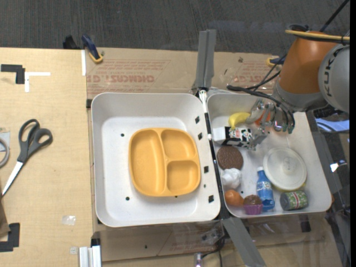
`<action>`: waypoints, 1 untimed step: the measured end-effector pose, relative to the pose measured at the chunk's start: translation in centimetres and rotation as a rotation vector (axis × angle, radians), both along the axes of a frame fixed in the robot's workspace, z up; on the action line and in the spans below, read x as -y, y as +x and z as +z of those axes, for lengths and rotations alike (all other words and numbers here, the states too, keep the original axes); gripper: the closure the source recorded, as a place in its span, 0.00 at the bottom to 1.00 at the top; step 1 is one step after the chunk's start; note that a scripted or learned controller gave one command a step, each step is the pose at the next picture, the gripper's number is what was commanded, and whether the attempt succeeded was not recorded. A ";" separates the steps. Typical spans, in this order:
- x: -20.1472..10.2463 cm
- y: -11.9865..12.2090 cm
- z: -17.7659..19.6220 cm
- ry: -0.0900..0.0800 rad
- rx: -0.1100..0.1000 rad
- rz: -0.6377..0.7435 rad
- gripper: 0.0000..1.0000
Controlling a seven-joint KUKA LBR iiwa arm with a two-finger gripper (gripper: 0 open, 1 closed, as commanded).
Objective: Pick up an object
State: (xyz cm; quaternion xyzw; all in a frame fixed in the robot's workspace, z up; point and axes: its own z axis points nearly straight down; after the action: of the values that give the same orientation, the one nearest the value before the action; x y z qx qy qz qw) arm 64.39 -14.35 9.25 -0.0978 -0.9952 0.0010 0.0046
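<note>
1. the grey arm [311, 71], with its orange band, reached in from the right and bent down over the back part of the right bin [320, 166].
2. the gripper [262, 128] hung low in that bin, just right of a yellow object [239, 118] near the back wall.
3. whether it was clenched or released could not be told from this slanted view, and nothing was clearly seen held by it.
4. a small black and white carton [236, 134] lay just left of the gripper, beside the divider between the bins.
5. in front of the carton sat a dark brown round piece [229, 158], then a white crumpled item [231, 177] and an orange ball [233, 197].
6. a purple cup [252, 204], a blue bottle [264, 191] and a green can [293, 199] lay along the front of the right bin.
7. a white round lid [285, 168] rested near the bin's right side, in front of the gripper.
8. the left bin [105, 166] held an orange divided plate [165, 162], lying flat near its middle.
9. scissors [25, 149] lay on the bench [44, 204], well apart to the left of both bins.
</note>
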 end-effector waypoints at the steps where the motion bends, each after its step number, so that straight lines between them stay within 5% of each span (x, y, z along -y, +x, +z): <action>1: -4.5 -8.3 0.0 0.000 0.011 -0.198 0.00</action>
State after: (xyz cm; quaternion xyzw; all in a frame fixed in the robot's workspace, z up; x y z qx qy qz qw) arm 56.07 -9.89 9.23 -0.1955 -0.9807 0.0000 -0.0008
